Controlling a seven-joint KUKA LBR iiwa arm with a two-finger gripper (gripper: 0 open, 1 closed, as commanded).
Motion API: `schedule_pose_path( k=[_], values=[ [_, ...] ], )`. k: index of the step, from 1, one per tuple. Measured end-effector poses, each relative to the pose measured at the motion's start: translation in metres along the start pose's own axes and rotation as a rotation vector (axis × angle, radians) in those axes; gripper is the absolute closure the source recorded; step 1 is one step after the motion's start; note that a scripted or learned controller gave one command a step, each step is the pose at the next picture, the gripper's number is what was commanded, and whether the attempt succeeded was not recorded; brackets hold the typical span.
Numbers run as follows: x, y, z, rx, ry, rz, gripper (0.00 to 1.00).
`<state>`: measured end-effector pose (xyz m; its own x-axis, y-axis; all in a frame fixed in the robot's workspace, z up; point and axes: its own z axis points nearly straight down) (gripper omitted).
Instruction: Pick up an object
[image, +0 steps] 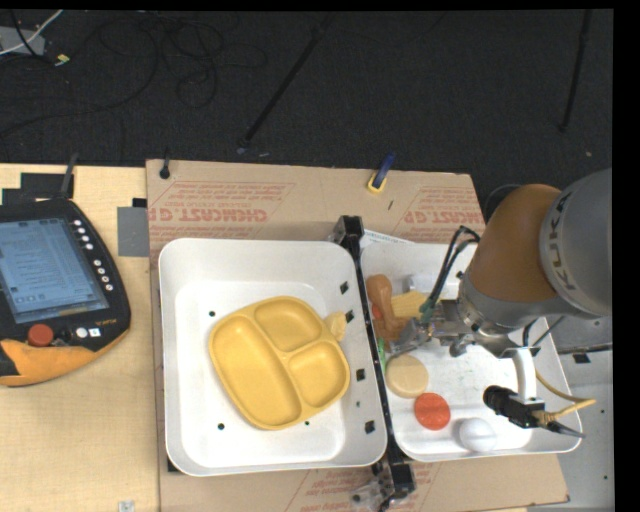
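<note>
Divided plate (280, 360) in left bin (180, 300), handheld pendant (55, 290) further left.

A yellow divided plate (279, 358) lies in a white bin (190, 300). The other white bin (555, 400) holds a red disc (432, 411), a cream disc (407, 376), a white ball (476, 433) and a brown sausage (379, 295).

A yellow divided tray (279, 360) lies in the left bin (190, 290); the arm (530, 265) overhangs the right bin (560, 440).

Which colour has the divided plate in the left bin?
Yellow; the divided plate shows best in the camera view.
</note>
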<state>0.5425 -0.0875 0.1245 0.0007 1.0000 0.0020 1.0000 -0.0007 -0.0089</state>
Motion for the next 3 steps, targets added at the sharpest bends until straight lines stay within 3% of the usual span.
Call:
schedule_pose_path(
  k=[1,2,3],
  values=[
    [-0.001,0.0,0.038,-0.009,-0.006,0.003,0.0],
    [-0.002,-0.001,0.028,-0.005,-0.003,0.011,1.0],
    [0.004,0.005,-0.019,-0.01,-0.002,-0.001,1.0]
  ],
)
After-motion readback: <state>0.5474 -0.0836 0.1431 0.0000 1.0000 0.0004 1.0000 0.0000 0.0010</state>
